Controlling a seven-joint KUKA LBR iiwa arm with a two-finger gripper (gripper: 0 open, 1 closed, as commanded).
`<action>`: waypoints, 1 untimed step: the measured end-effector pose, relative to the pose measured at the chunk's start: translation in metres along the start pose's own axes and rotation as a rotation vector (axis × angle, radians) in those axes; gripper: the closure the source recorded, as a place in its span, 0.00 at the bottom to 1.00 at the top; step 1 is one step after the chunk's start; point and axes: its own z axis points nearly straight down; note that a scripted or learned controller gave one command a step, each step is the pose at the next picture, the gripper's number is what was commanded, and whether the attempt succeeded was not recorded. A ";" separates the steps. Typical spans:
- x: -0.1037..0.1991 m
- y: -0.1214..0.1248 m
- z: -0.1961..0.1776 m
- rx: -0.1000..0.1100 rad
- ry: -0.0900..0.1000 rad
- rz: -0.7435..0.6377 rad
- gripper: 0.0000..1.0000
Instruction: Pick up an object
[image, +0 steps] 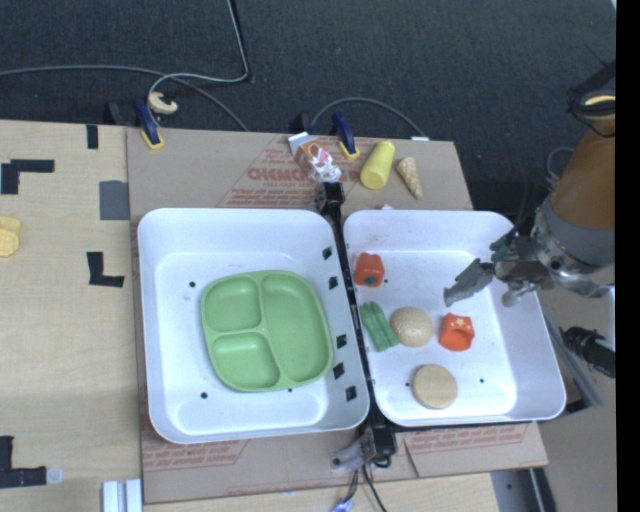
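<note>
The gripper (490, 278) hangs over the right part of the right bin (520, 395), its two dark fingers spread apart with nothing between them. One finger (462, 288) slants down and to the left, its tip just above the white floor; the other sits nearer the wrist, partly blurred. No object touches either finger.

Behind the fingers the grey wrist passes over the bin's right rim, and the orange band (588, 185) rises above it toward the right edge.

Just below the left fingertip lies a small orange-red object (456, 332), near but apart from it. Beside that sits a tan round piece (411, 326), with a green piece (376, 326) touching its left side. Another orange-red object (369, 269) lies near the divider, and a tan disc (435, 385) rests near the front wall.

The left bin (165, 300) holds a green divided plate (266, 328).
</note>
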 end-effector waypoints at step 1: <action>-0.027 0.045 0.103 0.003 0.001 0.001 0.00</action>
